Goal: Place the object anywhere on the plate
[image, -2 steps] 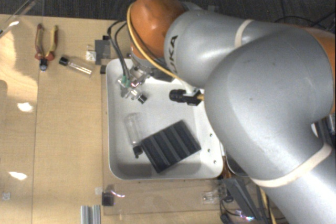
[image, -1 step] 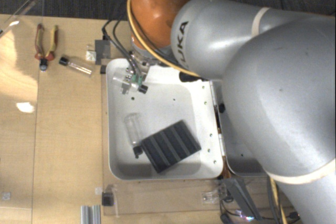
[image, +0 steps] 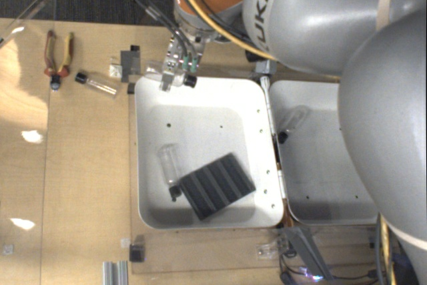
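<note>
step: approach, nothing gripped | my tool (image: 175, 80): above far edge of left bin (image: 150, 210), fingers narrow, nothing between them | clear tube (image: 168, 162): near-left in that bin, touching dark ribbed plate (image: 217, 186) | next: drop onto tube, grip, set on plate

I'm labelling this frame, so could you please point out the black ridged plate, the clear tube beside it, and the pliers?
black ridged plate (image: 217, 186): camera view, middle.
clear tube (image: 168, 163): camera view, mid-body.
pliers (image: 58, 57): camera view, handles.

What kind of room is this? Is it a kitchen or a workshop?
It looks like a robot lab or workshop. A big KUKA arm reaches over two white bins on a wooden bench, and pliers lie nearby.
</note>
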Controlling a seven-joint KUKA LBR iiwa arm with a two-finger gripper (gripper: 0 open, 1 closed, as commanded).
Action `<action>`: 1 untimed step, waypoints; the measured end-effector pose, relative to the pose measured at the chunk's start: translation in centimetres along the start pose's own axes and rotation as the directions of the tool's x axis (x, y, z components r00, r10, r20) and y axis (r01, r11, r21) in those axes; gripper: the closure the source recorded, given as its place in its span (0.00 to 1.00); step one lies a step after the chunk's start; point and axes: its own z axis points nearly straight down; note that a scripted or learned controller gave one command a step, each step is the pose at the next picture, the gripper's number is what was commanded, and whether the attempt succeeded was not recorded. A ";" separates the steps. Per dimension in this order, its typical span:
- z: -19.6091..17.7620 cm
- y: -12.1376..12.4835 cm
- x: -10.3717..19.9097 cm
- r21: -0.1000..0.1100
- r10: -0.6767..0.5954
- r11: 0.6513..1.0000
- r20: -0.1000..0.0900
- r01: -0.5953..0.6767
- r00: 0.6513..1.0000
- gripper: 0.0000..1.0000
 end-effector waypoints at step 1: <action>4.5 0.0 0.0 -0.002 -0.552 0.834 -0.004 0.552 0.834 1.00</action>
